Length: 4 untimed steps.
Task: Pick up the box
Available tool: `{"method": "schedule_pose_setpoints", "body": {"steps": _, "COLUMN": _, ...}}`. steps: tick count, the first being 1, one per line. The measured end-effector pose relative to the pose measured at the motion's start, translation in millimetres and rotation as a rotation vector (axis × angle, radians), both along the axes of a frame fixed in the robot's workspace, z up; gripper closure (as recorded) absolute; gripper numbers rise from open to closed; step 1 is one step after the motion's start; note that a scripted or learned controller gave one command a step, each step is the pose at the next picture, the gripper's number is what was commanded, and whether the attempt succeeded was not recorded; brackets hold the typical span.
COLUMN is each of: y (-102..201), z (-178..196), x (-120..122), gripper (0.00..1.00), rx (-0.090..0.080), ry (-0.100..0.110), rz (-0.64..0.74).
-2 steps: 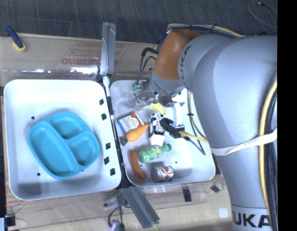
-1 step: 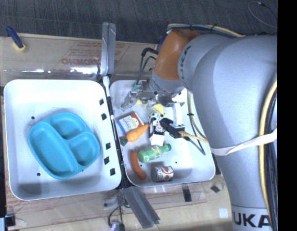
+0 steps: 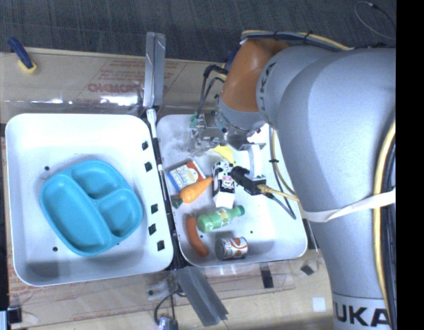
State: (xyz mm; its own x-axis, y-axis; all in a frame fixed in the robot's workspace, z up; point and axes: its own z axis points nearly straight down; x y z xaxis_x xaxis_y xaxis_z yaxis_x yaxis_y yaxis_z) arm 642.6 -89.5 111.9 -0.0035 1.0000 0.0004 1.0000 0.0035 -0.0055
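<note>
Dark grey carpet surrounds the tabletop point(image 3: 74, 71), which is brown and printed with faint red lettering and carries two shallow white bins side by side. In the left bin point(image 3: 26, 136) lies a blue divided plate point(image 3: 91, 205), set toward the lower left, alone there. The right bin point(image 3: 294, 243) holds a crowd of small things: the box point(image 3: 182, 175), a small blue and orange carton, lies flat near the divider between the bins, with a carrot point(image 3: 196, 191) touching its lower edge. Below them are a green bottle point(image 3: 220, 218), a sausage point(image 3: 196, 236) and a tin can point(image 3: 232, 247) near the bin's front wall, and a white bottle with a dark cap point(image 3: 225, 190) stands just right of the carrot. The grey arm point(image 3: 335, 136) with its orange band point(image 3: 244, 74) reaches in from the right over the far part of this bin. Its gripper point(image 3: 213, 135) sits low above the bin's upper end, apart from the box, and whether it is open or closed I cannot tell.
</note>
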Motion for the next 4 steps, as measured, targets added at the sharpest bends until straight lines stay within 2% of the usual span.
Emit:
{"method": "schedule_pose_setpoints", "body": {"steps": 1, "y": 0, "z": 0, "x": 0, "gripper": 0.00, "rx": 0.000, "ry": 0.000, "rz": 0.000}}
{"method": "schedule_pose_setpoints", "body": {"steps": 2, "y": -4, "z": -20, "x": 14, "gripper": 0.00, "rx": -0.001, "ry": -0.006, "rz": -0.121}}
{"method": "schedule_pose_setpoints", "body": {"steps": 3, "y": -3, "z": -9, "x": 15, "gripper": 1.00, "rx": -0.001, "ry": -0.008, "rz": -0.116}}
{"method": "schedule_pose_setpoints", "body": {"steps": 4, "y": -3, "z": -10, "x": 15, "gripper": 0.00, "rx": -0.002, "ry": -0.007, "rz": -0.116}}
